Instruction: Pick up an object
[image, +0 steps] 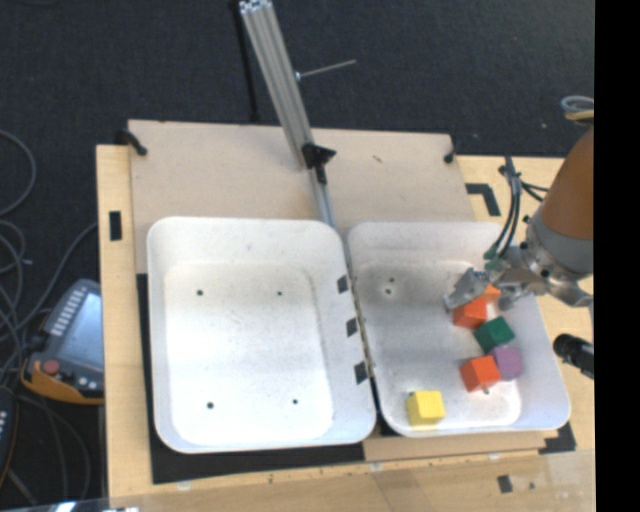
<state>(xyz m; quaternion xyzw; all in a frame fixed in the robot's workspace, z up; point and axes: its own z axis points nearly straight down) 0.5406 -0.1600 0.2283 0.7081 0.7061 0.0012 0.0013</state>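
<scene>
Orange block (471, 314): right bin (400, 330), touching gripper (484, 290) at its 7 o'clock; finger state indiscernible.

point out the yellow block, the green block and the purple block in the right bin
yellow block (425, 406): camera view, on its top face.
green block (494, 333): camera view, middle of its top face.
purple block (509, 362): camera view, middle of its visible face.

wooden bench (280, 160) has two white bins on it, left bin (170, 250) at 9 o'clock, right bin (400, 245) at 3.
</scene>
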